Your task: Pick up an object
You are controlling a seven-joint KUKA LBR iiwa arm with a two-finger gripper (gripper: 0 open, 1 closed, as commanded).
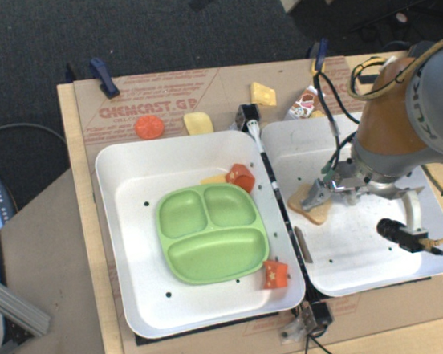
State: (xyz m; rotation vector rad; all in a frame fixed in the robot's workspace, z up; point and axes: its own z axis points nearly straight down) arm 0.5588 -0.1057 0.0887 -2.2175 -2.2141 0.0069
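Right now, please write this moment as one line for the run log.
arm: over right bin | gripper: down at bread piece, near left wall | grasp: unclear | left bin: green plate, two orange toys

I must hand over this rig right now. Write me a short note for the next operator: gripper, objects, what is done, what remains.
Gripper: low in the right bin, at the tan bread-like piece near that bin's left wall; whether it grips is unclear.
Left bin: green divided plate, an orange piece at its top corner, an orange-red block at its lower right.
Done: nothing lifted.
Left: secure one object and raise it.
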